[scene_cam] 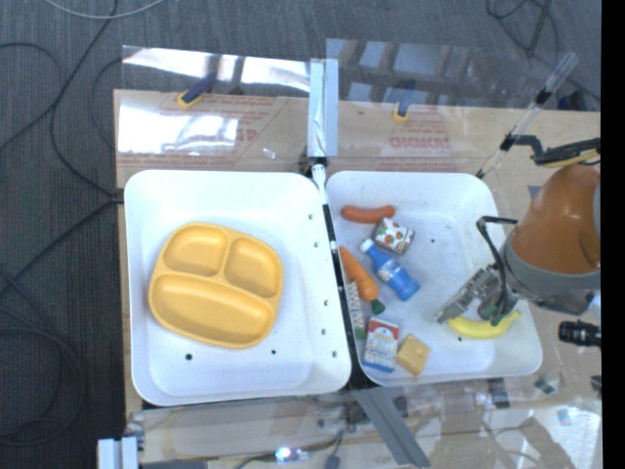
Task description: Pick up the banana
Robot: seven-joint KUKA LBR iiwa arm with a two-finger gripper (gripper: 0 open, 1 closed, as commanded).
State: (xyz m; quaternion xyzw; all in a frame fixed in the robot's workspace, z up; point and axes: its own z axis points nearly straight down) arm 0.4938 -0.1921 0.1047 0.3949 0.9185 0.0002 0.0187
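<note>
One banana (481, 326) lengthwise left-right

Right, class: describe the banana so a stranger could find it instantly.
Look in the right bin, at its near right corner, just under the gripper. The banana lies there: the only curved yellow fruit, with a green tip.

One fixed camera looks down on the worktop (195, 125) from above at a slight slant, far enough back to take in both white bins whole. The left bin (146, 360) and the right bin (439, 193) lie side by side across the middle of the view, with dark carpet (59, 115) above and to the left. The arm (562, 228) enters from the right edge.
</note>
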